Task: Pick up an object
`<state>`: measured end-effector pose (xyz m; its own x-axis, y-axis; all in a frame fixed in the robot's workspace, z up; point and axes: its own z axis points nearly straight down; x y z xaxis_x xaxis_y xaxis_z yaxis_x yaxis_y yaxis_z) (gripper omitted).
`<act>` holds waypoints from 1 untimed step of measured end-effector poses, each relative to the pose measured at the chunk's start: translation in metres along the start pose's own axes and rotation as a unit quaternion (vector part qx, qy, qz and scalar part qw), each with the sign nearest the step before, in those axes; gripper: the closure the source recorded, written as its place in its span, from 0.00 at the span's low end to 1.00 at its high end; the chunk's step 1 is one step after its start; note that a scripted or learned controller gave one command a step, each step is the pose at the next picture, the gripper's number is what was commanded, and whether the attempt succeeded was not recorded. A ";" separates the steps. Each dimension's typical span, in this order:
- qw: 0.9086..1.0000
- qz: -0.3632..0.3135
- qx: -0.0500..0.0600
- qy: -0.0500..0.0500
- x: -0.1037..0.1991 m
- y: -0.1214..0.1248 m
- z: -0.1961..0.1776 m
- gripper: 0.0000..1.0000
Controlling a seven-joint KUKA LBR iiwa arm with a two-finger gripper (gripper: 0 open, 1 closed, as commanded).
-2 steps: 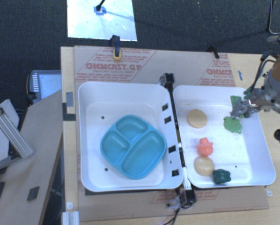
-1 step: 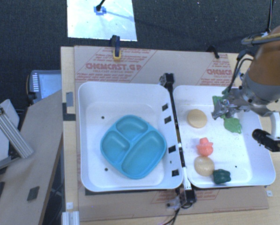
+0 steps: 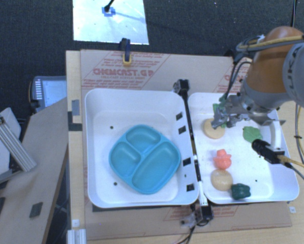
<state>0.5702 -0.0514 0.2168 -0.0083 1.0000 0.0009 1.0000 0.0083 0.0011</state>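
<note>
My gripper (image 3: 220, 121) is low in the right bin (image 3: 284, 187), just over a cream round piece (image 3: 212, 130) near the bin's left wall. A light green piece (image 3: 252, 133) lies to the right of it. Below sit an orange-pink piece (image 3: 222, 159), a tan round piece (image 3: 221, 180) and a dark green piece (image 3: 240, 190). A small green bit (image 3: 216, 108) shows just behind the gripper. Nothing is visibly held.
The left bin (image 3: 98, 136) holds a blue divided plate (image 3: 144, 158). A black divider (image 3: 188, 136) runs between the bins. Cardboard (image 3: 142, 70) lies under both bins. The arm's orange band (image 3: 274, 60) hangs over the right bin's far corner.
</note>
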 end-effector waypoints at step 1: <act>1.000 0.000 0.000 0.000 0.048 -0.001 -0.009 1.00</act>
<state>0.5690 -0.0037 0.2254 -0.0074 1.0000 0.0007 1.0000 0.0074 0.0018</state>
